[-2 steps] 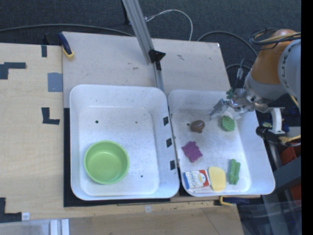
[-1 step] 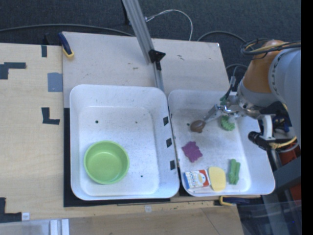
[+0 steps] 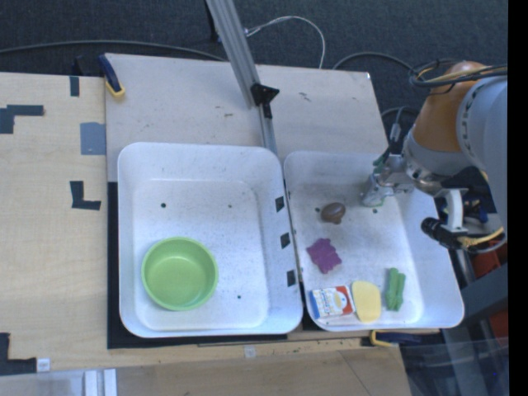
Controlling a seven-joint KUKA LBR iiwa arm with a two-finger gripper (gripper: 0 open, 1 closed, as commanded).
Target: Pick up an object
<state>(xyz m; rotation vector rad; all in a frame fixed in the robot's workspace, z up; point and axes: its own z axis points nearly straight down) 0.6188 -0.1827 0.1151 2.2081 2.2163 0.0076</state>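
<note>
Pale wood and white board make up the tabletop [image 3: 49,246], which carries two white bins. We see the pincer [image 3: 373,195] low over the right bin [image 3: 429,304], near its upper edge; we cannot tell its state. Just beside it to the left lies a brown lump [image 3: 333,213]. Further down sit a purple piece [image 3: 324,255], a red-and-white packet [image 3: 331,303] whose print we cannot read, a yellow piece [image 3: 366,300] and a green piece [image 3: 396,289]. Across in the left bin [image 3: 140,167] rests a green bowl [image 3: 179,273].

Grey arm reaches in from the right, gripper [image 3: 373,195] lowered
</note>
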